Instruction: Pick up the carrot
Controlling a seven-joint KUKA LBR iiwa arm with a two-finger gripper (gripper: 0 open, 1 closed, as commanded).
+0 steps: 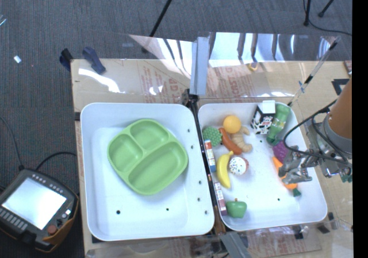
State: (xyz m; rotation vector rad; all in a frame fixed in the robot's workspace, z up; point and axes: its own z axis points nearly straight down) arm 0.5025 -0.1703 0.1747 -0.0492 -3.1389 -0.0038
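Observation:
The carrot [291,185] is orange with a green tip and lies near the right wall of the right bin [259,216]. Its upper end pokes out at the left of the gripper and its lower end just below it. My gripper [295,170] reaches in from the right and sits low, directly over the carrot's middle, which it covers. The carrot still appears to rest on the bin floor.
A purple item [279,151] and a green bottle [279,120] lie just above the gripper. Further left in the same bin are a banana [223,170], an orange ball [232,123], a green pepper [236,208] and a black-and-white box [263,118]. The left bin holds a green divided plate [147,156].

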